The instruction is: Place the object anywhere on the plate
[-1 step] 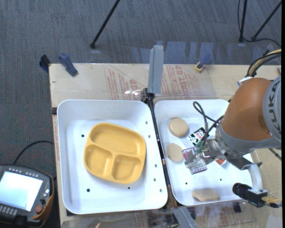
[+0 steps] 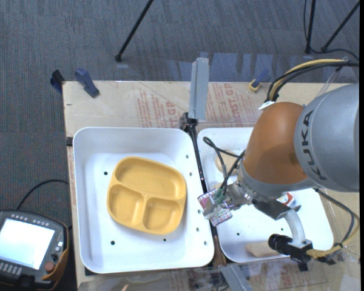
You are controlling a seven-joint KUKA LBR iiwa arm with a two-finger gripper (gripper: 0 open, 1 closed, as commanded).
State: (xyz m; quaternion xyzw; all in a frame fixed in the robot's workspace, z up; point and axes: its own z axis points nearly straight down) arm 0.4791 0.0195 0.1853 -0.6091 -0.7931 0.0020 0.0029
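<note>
A yellow plate (image 2: 147, 194) with three compartments lies in the left white bin (image 2: 91, 162), a little left of the bin's middle. My gripper (image 2: 215, 208) hangs low at the left side of the right bin (image 2: 242, 253), close to the wall between the two bins, just right of the plate's right rim. The orange and grey wrist (image 2: 279, 153) covers most of the right bin. A tan, flat object (image 2: 259, 250) lies near that bin's front edge. A pale rounded object (image 2: 220, 161) peeks out beside the wrist.
A small red and white item (image 2: 289, 197) shows under the arm in the right bin. A grey upright post (image 2: 199, 93) stands behind the bins. A teach pendant (image 2: 24, 244) lies on the floor at the lower left. Blue clamps (image 2: 85, 80) sit at the bench's back left.
</note>
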